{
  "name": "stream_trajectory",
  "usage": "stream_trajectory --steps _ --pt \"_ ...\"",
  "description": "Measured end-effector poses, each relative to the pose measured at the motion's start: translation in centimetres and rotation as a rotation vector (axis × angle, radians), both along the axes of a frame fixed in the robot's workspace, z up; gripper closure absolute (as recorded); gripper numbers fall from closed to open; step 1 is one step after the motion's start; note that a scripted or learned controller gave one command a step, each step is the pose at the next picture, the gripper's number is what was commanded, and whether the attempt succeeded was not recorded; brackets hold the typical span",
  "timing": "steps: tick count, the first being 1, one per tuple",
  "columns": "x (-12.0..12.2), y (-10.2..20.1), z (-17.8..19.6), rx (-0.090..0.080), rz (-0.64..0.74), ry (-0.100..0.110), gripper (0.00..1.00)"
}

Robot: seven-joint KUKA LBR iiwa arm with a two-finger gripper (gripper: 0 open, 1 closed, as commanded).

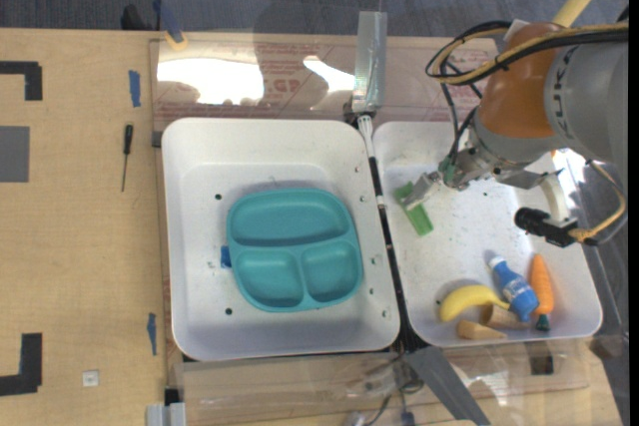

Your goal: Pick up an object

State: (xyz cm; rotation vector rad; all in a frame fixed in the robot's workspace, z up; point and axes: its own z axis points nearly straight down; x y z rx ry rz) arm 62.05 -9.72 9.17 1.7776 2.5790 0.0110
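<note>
Camera view looks down on the desk [70, 244] with two white bins side by side. Starting at the 9 o'clock side, the left bin [190, 214] has a teal divided plate [293, 249] sitting roughly in its middle — one long compartment toward 12 o'clock and two smaller ones toward 6 o'clock.

Moving over to the right bin [569, 309]: a green block [420, 218] lies near its 10 o'clock corner, just beside the divider between the bins. The tool [427, 187] is right over the 12 o'clock end of that block, reaching toward 9 o'clock from the grey arm [589, 105] with its orange band [521, 85]. Its fingers look close together around something green at the tip, but honestly I can't tell whether it has a real grip on the block or is just touching it.

Down at the bin's 5 o'clock corner there's a little pile — a yellow banana [469, 300], a tan wooden piece [481, 330] just under it, a blue and white bottle [512, 284] next to the banana, and an orange carrot [542, 286] at the 3 o'clock end of the bunch. All of those sit well apart from the tool.
</note>
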Motion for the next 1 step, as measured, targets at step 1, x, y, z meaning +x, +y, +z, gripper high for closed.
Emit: stream_trajectory --steps 1 --pt "-0.82 -0.75 -0.03 0.004 -0.322 0.001 0.0"
